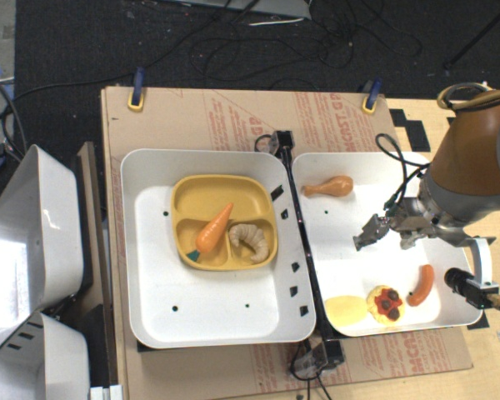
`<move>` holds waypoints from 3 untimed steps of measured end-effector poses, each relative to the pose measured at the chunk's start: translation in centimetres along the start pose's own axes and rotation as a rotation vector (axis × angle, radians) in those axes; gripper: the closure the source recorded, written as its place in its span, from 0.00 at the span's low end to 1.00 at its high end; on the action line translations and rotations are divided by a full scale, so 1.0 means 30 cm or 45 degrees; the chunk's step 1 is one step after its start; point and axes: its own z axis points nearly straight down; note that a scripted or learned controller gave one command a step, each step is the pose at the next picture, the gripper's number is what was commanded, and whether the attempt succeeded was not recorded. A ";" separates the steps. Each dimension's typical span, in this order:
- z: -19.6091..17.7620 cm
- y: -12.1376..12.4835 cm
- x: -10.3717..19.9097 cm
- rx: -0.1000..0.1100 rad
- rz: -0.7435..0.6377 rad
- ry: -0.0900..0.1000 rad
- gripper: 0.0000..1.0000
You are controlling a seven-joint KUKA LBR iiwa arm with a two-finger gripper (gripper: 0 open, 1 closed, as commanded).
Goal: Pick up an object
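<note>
Camera view: the pincer (375, 233) is seen above the right bin (350, 169), over bare white floor, with nothing visible between its dark fingers; how far they are open cannot be told from this angle. The possible targets are spread around it: a toy chicken drumstick (329, 187) near the far wall, a sausage (422, 285) near the right wall, and a small pizza-like piece (386, 302) beside a yellow disc (344, 309) at the near wall. In the left bin (150, 248) a carrot (214, 228) and a shrimp (250, 240) lie in a yellow divided plate (192, 192). If the pincer is lowered here, only the floor is likely to be met. The sausage is round and can roll away, and the flat disc can slip from the fingers.
</note>
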 end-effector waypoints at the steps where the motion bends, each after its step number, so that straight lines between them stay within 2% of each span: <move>1: -0.022 0.010 0.001 -0.017 -0.004 -0.002 0.00; 2: 0.178 0.037 -0.003 -0.012 -0.001 -0.002 0.00; 3: 0.320 0.036 -0.001 -0.012 0.000 -0.002 0.00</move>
